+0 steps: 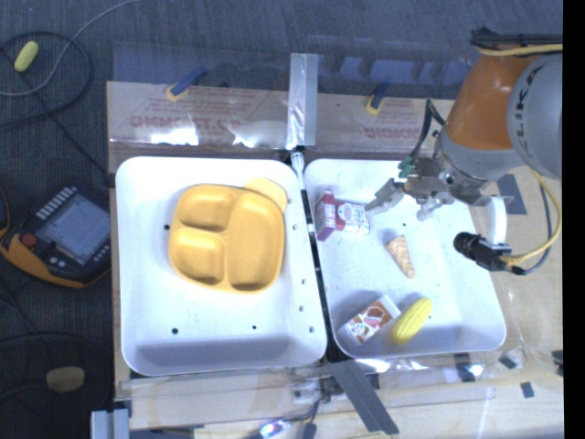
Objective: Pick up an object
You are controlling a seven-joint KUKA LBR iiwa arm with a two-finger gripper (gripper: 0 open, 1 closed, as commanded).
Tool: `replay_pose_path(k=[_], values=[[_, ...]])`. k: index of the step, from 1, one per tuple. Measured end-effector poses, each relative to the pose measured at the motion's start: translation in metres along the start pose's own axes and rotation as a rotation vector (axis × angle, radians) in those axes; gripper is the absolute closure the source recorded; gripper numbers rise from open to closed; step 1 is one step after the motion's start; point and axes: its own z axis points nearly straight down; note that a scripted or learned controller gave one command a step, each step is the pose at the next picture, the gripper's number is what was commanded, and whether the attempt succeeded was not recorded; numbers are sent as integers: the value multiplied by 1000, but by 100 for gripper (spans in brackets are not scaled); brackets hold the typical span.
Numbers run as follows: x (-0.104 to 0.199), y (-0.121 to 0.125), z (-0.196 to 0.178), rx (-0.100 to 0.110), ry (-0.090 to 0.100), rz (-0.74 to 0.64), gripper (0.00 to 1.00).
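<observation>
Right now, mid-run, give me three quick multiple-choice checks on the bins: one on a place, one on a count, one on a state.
1. Where does the yellow divided tray lie?
A. left bin
B. right bin
C. on the floor

2. How many loose items lie in the right bin?
A. two
B. four
C. six

3. What is between the fingers of the gripper?
A. the toy corn
C. the cone
B. nothing

Answers:
1 A: the tray rests in the left bin, left of the divider.
2 B: a maroon carton, a cone, a small packet and a toy corn.
3 B: the gripper hangs over the bin's upper part with nothing between its spread fingers.
</observation>
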Motion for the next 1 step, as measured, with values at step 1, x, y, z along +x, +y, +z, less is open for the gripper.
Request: replay_pose_path(k=[1], values=[[-74,-14,105,-3,-2,-69,0]])
